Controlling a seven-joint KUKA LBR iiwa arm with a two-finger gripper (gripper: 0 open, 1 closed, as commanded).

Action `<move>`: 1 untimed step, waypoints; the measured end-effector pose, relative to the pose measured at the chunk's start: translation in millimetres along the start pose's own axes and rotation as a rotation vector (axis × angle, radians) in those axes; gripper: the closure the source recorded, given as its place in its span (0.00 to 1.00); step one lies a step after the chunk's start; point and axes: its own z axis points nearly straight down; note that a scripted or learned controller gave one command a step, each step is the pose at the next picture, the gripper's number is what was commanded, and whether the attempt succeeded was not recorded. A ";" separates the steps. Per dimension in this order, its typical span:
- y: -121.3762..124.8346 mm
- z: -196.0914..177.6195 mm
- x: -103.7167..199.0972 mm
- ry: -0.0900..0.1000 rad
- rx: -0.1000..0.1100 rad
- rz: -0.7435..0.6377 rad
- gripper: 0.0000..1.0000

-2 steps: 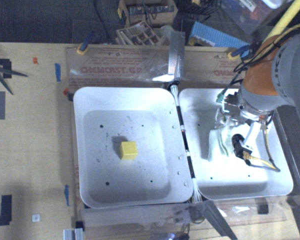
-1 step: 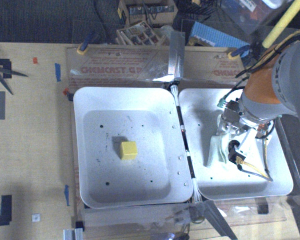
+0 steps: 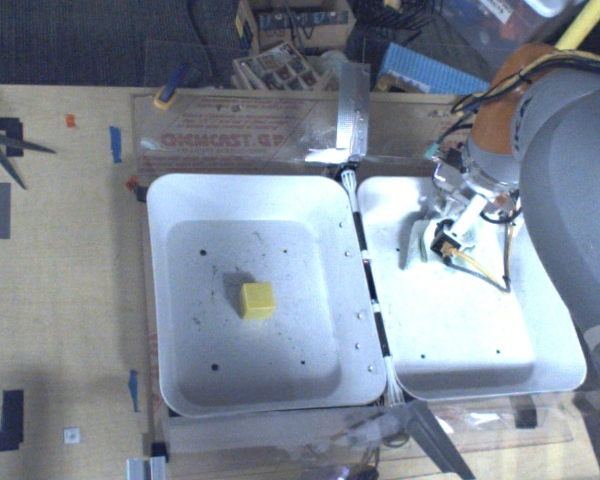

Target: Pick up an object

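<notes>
White shallow plastic left bin [image 3: 180,218]: one small yellow foam cube [image 3: 258,300], upright, near centre. Two-finger gripper [image 3: 432,240] over white right bin [image 3: 540,358]; finger state indiscernible.

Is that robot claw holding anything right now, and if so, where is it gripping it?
Nothing is held. The gripper hangs over the right bin with nothing between its fingers, and the yellow block lies by itself in the left bin.
</notes>
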 end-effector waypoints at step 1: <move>-4.3 -67.0 2.1 -0.005 0.008 0.391 1.00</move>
